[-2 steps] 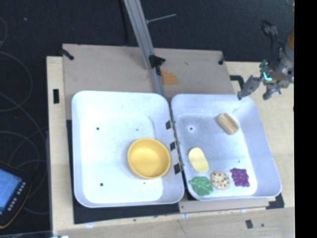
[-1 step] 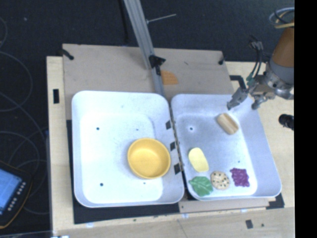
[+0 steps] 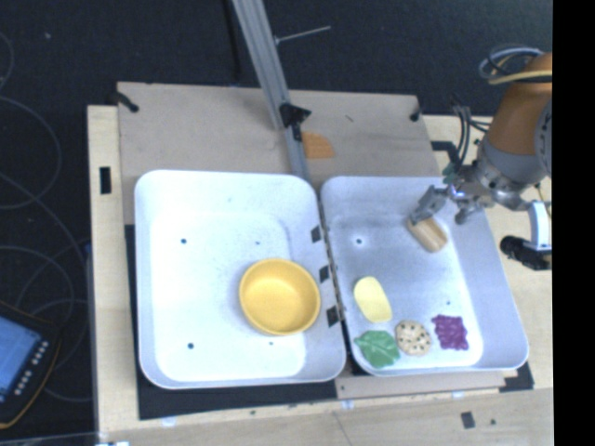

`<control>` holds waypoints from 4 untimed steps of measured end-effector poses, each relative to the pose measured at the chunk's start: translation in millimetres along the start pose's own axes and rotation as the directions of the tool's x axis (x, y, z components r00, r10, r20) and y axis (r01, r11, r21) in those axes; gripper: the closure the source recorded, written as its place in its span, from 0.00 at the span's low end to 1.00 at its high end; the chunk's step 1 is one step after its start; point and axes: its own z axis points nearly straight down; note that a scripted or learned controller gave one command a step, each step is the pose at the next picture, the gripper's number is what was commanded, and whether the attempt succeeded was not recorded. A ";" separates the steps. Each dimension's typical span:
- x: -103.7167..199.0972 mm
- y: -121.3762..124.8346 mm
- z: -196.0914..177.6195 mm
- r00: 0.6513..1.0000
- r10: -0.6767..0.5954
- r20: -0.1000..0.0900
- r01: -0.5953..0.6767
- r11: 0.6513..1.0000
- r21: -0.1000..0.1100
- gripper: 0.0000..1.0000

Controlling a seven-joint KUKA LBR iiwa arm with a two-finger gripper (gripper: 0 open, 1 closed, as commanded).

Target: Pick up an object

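Camera view: arm reaches in from the right, gripper [image 3: 444,206] over the upper part of the right bin [image 3: 483,277]. Fingers look spread apart, grasping nothing. A tan block-like object [image 3: 429,234], maybe a bread piece, lies just below and beside the left finger, close enough that contact can't be ruled out, but it is not between the fingers.

Step, as a guess: approach/pre-grasp on the tan object, nothing lifted yet. Next move would call for shifting the gripper slightly down-left so the object sits centred between the fingers, then lowering, clenching and lifting.

Other stuff in the right bin, along the lower edge: yellow oval piece [image 3: 372,299], green leaf-like item [image 3: 376,347], speckled cookie [image 3: 412,337], purple grape cluster [image 3: 450,331]. All well apart from the tan object, so no crowding. Left bin [image 3: 177,212] holds a yellow bowl [image 3: 278,295] near its right wall. A grey metal rail [image 3: 268,63] runs diagonally from the top down to the divide between the bins, away from the gripper. Counter [image 3: 223,124] behind the bins carries a small orange patch [image 3: 317,145].

Possible obstruction: the bin's upper wall is near the gripper; otherwise nothing blocks the grasp.
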 end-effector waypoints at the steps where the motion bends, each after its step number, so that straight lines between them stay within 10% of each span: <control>1: -1.0 -0.8 52.8 1.000 0.001 0.001 -0.001 1.000 -0.001 0.00; 2: -2.4 1.5 37.1 1.000 -0.001 0.005 0.001 1.000 -0.010 1.00; 4: -6.7 -1.0 -54.4 1.000 0.002 0.000 -0.002 1.000 -0.010 1.00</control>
